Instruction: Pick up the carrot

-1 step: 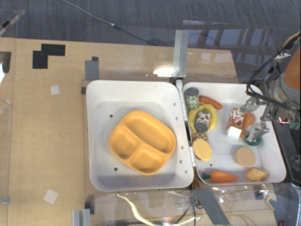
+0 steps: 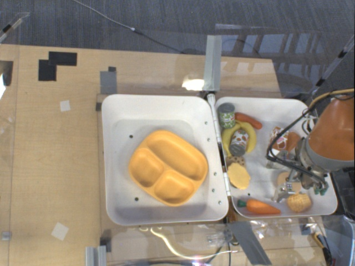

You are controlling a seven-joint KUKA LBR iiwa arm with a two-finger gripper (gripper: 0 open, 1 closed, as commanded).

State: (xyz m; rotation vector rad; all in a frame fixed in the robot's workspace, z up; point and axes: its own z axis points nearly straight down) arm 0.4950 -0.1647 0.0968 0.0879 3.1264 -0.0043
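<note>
Wooden bench [image 2: 50, 165] bore two white bins [image 2: 111, 148] above grey carpet [image 2: 138, 10]. Carrot [image 2: 262, 207] lay near gripper [image 2: 287, 192]; whether its grip was spread or pressed together could not be told.

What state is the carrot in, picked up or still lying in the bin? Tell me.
Still lying. The carrot rests flat along the right bin's near edge, with the gripper apart from it.

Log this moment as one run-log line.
task: pick up carrot | carrot: near edge of right bin, not held | gripper: right of carrot | left bin: yellow divided plate
</note>
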